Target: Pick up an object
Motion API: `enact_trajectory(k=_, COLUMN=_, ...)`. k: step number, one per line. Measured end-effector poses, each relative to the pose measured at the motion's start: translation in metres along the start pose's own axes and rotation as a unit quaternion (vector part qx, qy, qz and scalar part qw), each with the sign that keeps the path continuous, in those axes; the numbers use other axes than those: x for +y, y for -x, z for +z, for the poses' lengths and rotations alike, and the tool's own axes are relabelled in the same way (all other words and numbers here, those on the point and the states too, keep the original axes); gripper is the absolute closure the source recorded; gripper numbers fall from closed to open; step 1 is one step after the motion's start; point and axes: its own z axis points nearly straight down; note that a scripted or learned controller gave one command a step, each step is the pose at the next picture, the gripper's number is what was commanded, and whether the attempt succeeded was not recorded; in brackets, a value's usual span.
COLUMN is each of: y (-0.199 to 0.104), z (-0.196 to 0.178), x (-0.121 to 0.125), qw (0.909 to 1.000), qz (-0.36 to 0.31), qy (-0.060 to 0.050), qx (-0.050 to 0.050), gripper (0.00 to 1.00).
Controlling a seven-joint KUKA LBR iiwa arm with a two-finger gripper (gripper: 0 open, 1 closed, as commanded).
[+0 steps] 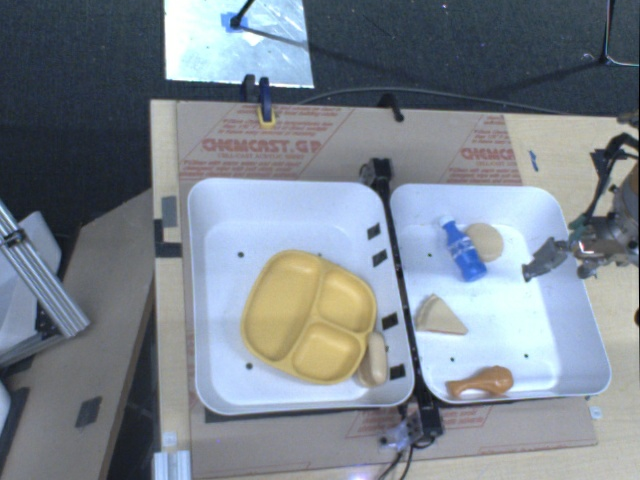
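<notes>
A: Start big. What sits on the worktop (330, 128)?

B: Two white bins side by side. The left bin (215, 268) holds one yellow divided tray (300, 308) with three compartments, lying tilted so its corners point along the bin's diagonals. One pale bread roll (374, 359) lies against the tray's lower right edge, long axis running up and down the view.

A: And the right bin (560, 298)?

B: Four things. One blue bottle (462, 249) near the upper middle, long axis close to vertical in the view, cap end toward the far wall and leaning slightly left. One round tan bun (487, 240) touches its right side. One pale wedge (439, 316) lies near the divider, its point toward the upper left. One brown drumstick-shaped piece (481, 382) lies along the near wall, long axis roughly left to right, thick end to the right.

A: The gripper?

B: The gripper (545, 260) reaches in over the right bin's right edge (dark and small here), well right of the bottle and bun, with nothing seen between its fingers. Whether they are spread or closed I cannot tell.
</notes>
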Motion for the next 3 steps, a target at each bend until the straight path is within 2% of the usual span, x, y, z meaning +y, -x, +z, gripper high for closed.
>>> enact_trajectory(k=1, y=0.000, z=-0.006, x=0.002, qw=1.0000, qz=-0.002, qy=0.006, qx=-0.001, gripper=0.00)
enact_trajectory(k=2, y=-0.002, z=0.036, x=0.000, qw=1.0000, qz=-0.001, qy=0.004, qx=-0.001, gripper=0.00)
enact_trajectory(k=3, y=-0.009, z=0.096, x=-0.003, qw=1.0000, qz=-0.001, qy=0.004, qx=0.000, gripper=0.00)
